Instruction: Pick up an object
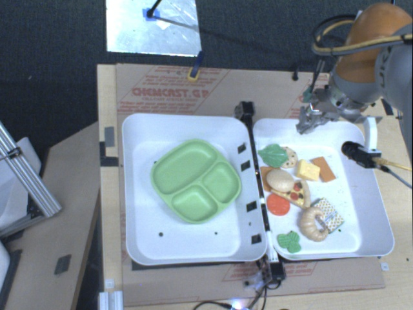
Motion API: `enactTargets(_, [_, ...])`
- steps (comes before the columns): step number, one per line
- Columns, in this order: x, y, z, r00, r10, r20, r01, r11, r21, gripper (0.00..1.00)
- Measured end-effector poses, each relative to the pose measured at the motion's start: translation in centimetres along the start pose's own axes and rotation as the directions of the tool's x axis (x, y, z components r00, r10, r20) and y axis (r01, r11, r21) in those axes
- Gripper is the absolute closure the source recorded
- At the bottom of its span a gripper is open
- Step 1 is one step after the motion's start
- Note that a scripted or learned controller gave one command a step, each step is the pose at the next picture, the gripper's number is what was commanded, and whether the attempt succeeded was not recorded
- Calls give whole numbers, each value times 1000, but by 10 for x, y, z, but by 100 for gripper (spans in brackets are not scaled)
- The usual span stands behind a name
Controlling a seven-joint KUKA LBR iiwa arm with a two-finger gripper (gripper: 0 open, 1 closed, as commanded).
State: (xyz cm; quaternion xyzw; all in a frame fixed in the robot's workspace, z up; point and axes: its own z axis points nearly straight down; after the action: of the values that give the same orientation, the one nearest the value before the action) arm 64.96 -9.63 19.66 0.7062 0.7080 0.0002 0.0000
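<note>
**Hovering over the far edge of the toy-food bin**

Nearest the camera, a green leafy piece (288, 241) is lying at the near edge of the right bin (374, 228), with a tan pretzel (312, 224) just beside it. I am counting 2 bins; the left bin (139, 237) is holding a green divided plate (195, 180). I am hanging my claw (308, 119) over the right bin's far rim, well apart from the food pile; whether it is apart or together I cannot tell. I am judging the pretzel the best pick: it is looking like light, stiff plastic, probably a bit slippery, so I am planning to pinch across 1 of its thick loops, not its rounded outside.
</note>
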Motion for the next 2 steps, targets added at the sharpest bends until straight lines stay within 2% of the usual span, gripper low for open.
enactTargets(1, [0, 1, -26, 1000, -2, 0, 2, 1000, -1, 100])
enactTargets(2, [35, -9, -19, 1000, -2, 1, 2, 1000, -2, 100])
